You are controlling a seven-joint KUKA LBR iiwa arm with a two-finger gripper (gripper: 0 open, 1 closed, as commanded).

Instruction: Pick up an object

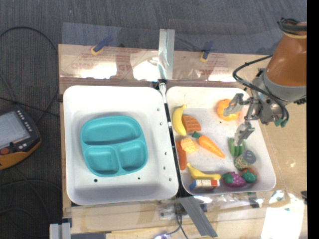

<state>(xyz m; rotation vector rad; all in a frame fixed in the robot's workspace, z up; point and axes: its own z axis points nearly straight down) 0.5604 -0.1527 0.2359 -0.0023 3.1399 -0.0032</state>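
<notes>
Camera view, starting at the near edge of the bench (279,183): along the front of the right bin (269,176) a small boxed toy with a red label (203,184) is lying beside a purple bunch of grapes (234,179), with a red and green piece (249,174) just to its right; a yellow banana (202,173) is curving just behind the box; a round grey-lidded tin (245,158) is sitting behind the grapes. Further back, a corn cob (188,144) and an orange carrot (211,145) are lying in the middle of the bin, a red piece (182,158) is resting along the left wall, and a green piece (234,147) is standing just under the arm's fingers. The pincer (244,119) is hanging over the right side of this bin, above the green piece; one finger is reaching down towards it and the other is held up by an orange fruit toy (227,109), so the jaws are standing spread apart with nothing gripped between them. Behind the corn, a brown bread-like piece (191,123) and a second banana (178,119) are lying near the dividing wall. In the left bin (75,103) a teal divided tray (114,144) is sitting alone; the orange-banded arm (289,59) is coming in from the far right.
</notes>
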